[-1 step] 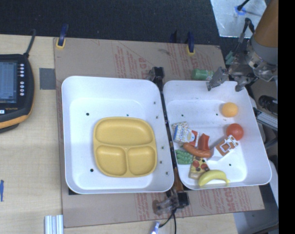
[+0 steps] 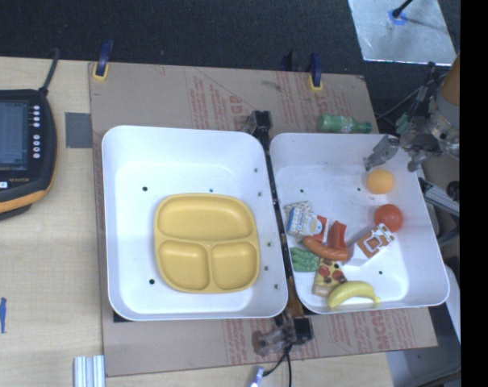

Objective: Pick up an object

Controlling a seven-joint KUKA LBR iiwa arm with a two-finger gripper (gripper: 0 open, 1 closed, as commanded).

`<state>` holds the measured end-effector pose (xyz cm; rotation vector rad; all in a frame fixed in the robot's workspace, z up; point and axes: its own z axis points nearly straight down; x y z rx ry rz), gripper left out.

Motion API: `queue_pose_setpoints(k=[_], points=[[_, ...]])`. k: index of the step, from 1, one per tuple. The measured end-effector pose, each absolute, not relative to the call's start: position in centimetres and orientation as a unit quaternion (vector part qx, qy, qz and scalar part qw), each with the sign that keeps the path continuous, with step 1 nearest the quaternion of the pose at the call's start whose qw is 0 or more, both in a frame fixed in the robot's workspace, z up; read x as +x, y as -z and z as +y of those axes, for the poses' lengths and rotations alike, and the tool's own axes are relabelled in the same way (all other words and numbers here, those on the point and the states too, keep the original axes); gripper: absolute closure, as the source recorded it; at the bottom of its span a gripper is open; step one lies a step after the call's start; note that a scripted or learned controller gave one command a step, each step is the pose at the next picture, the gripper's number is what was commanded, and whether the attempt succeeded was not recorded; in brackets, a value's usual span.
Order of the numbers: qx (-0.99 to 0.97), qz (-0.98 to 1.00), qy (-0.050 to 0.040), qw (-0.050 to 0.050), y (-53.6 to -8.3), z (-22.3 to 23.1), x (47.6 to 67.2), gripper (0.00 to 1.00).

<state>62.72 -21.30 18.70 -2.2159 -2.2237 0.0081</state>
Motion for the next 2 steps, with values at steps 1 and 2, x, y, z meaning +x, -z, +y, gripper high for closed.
queue_pose_setpoints(k=[1, 2], points=[[-0.705, -0.709, -0.002, 0.001, -18.9, -21.2, 58.9, 0.0], [-0.705, -0.709, -0.0019, 0.002, -9.1, -21.1, 64.3, 0.0]])
